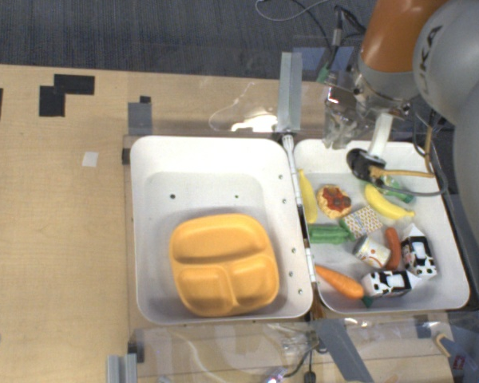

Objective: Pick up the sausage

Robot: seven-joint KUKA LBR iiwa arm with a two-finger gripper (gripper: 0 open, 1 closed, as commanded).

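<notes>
The sausage (pixel 393 247), a short red-brown stick, lies in the right bin (pixel 455 294) toward its near right part. It sits between a white cup (pixel 372 254) and a black-and-white cow toy (pixel 420 258). My gripper (pixel 343 138) hangs over the far left corner of that bin, well away from the sausage. Its fingers stand apart and nothing is between them.
The right bin also holds a banana (pixel 387 203), a pizza slice (pixel 334 200), a yellow corn cob (pixel 306 196), a green pod (pixel 329 234), a carrot (pixel 339 282) and a second cow toy (pixel 387 282). A yellow divided plate (pixel 223 263) lies in the left bin (pixel 152 174).
</notes>
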